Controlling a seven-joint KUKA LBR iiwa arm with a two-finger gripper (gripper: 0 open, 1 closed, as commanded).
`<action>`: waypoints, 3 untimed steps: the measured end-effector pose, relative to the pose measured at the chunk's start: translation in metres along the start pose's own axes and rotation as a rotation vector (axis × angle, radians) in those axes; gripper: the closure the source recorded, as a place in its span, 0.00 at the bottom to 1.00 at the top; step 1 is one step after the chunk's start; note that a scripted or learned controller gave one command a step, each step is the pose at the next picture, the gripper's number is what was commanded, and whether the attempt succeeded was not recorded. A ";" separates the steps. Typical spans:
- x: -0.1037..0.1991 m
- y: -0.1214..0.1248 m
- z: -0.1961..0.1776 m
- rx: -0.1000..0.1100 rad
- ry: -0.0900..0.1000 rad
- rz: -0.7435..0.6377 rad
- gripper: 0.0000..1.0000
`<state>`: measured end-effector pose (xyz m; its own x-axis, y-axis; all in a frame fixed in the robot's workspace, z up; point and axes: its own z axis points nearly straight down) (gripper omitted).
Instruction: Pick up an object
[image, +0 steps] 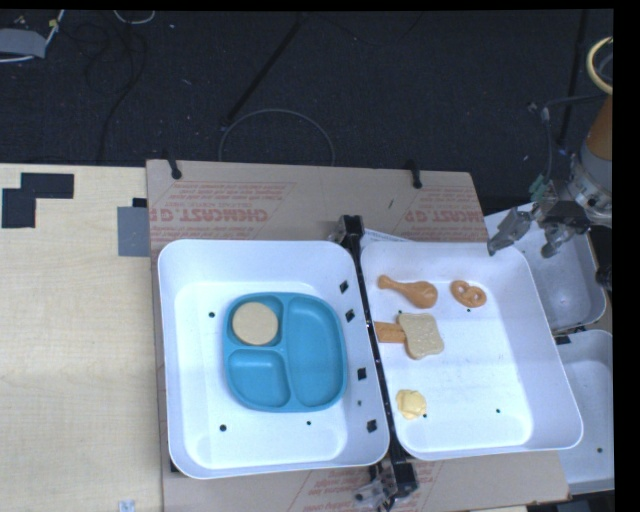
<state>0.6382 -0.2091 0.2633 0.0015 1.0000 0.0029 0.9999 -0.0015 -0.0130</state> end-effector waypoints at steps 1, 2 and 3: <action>0.000 0.002 -0.008 -0.013 -0.003 -0.002 0.00; 0.005 -0.007 0.044 -0.006 -0.002 -0.002 0.00; 0.008 -0.001 0.088 -0.007 -0.002 -0.005 0.00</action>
<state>0.6356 -0.2005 0.1750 -0.0039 1.0000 0.0013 1.0000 0.0039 -0.0056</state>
